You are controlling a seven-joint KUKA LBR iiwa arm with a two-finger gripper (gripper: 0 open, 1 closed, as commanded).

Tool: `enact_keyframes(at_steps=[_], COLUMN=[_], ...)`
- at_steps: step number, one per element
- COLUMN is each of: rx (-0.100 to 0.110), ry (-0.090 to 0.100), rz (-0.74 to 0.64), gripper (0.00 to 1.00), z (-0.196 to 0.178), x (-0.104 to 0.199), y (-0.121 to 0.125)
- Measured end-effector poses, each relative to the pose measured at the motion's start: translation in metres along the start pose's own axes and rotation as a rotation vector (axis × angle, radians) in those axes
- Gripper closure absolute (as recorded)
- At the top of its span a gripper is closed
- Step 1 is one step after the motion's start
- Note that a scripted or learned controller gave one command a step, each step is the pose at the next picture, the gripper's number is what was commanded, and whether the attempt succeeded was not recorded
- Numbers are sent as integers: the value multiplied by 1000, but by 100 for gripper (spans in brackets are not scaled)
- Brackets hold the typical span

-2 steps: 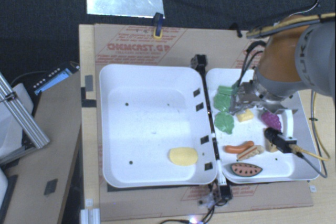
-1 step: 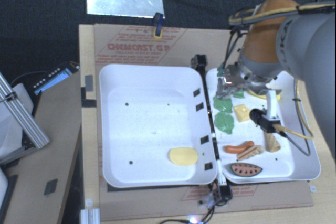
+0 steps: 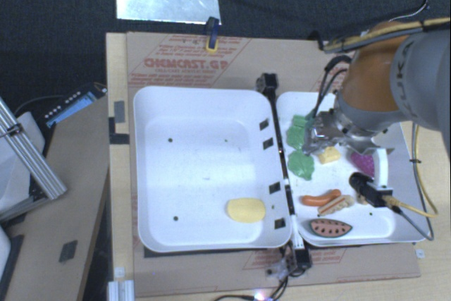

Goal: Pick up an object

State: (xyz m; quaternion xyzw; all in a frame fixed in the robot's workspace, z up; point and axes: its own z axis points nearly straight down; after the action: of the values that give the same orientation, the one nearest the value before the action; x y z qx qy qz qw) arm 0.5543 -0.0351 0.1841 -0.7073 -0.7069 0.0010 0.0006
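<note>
The gripper is hanging low over the right bin, the yellow block lying just below-right of it, its fingers' state impossible to tell

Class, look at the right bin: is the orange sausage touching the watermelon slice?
Apart. The camera view shows bare white bin floor between the orange sausage and the watermelon slice nearer the front rim.
</note>
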Motion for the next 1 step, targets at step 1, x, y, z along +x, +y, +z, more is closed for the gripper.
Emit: enact_keyframes(at_steps=[1], rx=[-9], ry=[1], rz=[-7], gripper=[100], z=[-1], x=[13], y=[65])
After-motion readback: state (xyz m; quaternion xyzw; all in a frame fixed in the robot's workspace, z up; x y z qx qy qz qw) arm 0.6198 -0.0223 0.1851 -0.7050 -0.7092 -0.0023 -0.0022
